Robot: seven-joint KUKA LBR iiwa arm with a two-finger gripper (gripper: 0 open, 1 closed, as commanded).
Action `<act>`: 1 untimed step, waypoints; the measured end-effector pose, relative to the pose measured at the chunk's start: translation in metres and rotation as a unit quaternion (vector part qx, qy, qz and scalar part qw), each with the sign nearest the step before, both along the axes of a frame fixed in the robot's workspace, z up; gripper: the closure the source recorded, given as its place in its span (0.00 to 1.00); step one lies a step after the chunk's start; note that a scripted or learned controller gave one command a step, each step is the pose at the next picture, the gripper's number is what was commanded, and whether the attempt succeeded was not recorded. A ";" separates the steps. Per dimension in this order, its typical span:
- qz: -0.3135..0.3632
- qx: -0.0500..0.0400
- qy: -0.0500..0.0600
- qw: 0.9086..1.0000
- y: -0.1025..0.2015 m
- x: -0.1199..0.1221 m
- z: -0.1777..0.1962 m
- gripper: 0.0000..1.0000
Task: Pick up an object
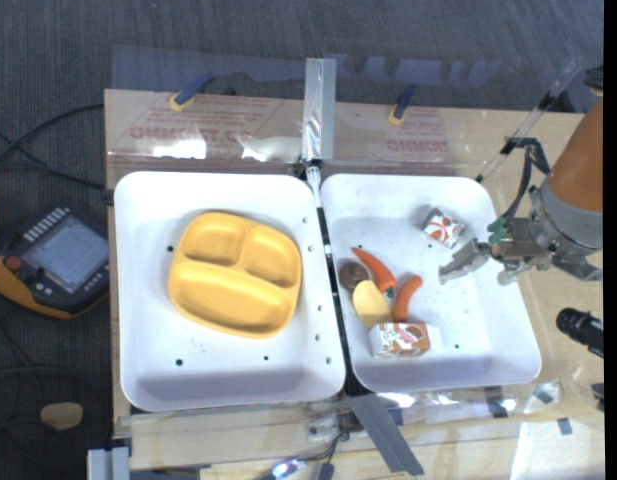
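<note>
Pincer (483, 261) hovers beside red-and-white carton (443, 229), print unreadable.

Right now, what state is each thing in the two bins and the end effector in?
Yellow divided plate: upside down, left bin.
Small carton: lying free, right bin.
Snack box: lying flat.
Orange peppers: loose, piled.
End effector: open, holding nothing.

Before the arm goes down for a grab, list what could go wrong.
1. The gripper hovers over bare floor of the right bin, beside no item, so a straight drop would likely close on nothing.
2. The orange sausages, yellow piece and carton lie bunched together; a grab there could push neighbours aside.
3. The small box sits near the bin wall.
</note>
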State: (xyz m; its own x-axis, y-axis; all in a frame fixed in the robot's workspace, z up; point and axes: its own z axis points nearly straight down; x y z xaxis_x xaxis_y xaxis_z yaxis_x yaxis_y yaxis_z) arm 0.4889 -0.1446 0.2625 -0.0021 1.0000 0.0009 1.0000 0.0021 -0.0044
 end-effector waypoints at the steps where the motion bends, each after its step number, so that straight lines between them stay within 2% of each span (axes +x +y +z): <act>1: -0.026 0.000 0.001 1.000 0.026 0.035 -0.146 0.00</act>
State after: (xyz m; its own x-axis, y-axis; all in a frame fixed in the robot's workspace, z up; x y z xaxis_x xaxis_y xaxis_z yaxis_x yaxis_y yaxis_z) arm 0.5237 -0.1184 0.1163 0.0494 0.9988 0.0015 0.9988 -0.0494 -0.0063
